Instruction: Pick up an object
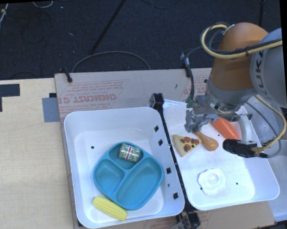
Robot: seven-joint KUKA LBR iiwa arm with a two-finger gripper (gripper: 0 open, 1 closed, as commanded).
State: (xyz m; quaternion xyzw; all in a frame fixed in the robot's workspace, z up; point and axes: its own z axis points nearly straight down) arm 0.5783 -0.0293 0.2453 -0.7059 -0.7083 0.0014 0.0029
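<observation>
My gripper [196,125] hangs over the back part of the right bin [268,188]. Just below it lies a pizza slice [186,144], with a tan drumstick-shaped piece [208,141] beside it whose upper end reaches under the gripper. An orange carrot [225,127] lies to the gripper's right, partly covered by the wrist. A white fried egg [211,180] rests near the bin's front.
The left bin [78,136] holds a blue divided plate [134,186] with a small striped can [129,152] in its back compartment. A yellow corn cob [109,208] lies at that bin's front left. A black divider [167,149] runs between the bins.
</observation>
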